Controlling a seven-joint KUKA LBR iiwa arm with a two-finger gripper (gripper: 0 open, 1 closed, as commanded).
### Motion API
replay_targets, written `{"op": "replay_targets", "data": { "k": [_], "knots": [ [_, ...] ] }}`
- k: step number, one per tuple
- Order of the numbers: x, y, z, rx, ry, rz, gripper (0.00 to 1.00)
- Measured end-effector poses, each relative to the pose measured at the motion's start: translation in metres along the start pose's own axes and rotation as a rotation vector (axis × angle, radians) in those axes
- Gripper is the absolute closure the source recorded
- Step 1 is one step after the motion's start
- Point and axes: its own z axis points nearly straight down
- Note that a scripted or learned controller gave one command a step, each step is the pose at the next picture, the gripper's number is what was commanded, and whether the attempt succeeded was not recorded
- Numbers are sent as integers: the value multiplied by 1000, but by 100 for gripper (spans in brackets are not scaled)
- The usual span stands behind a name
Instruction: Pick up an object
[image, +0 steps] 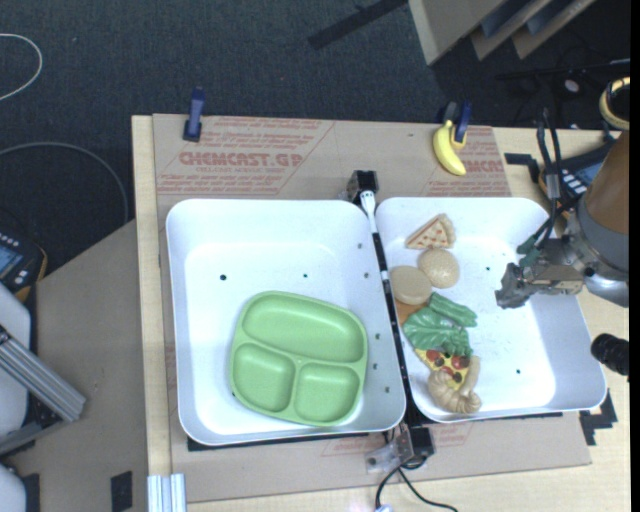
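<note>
The dark two-finger gripper (512, 290) is hanging over bare floor in the right white bin (530, 375); its state I cannot tell. Leftward, the toy food cluster (437, 320) is lying crowded, so a descent here risks closing on nothing.

Pincer (512, 288) over right bin (560, 385); food pile (437, 315) just left; tray (298, 357) in left bin (200, 300), far left.
</note>
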Motion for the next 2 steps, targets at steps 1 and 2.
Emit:
{"op": "replay_targets", "data": {
  "k": [1, 2],
  "knots": [
    [78, 1, 20, 8, 2, -1, 100],
    [143, 1, 22, 6, 1, -1, 100]
  ]
}}
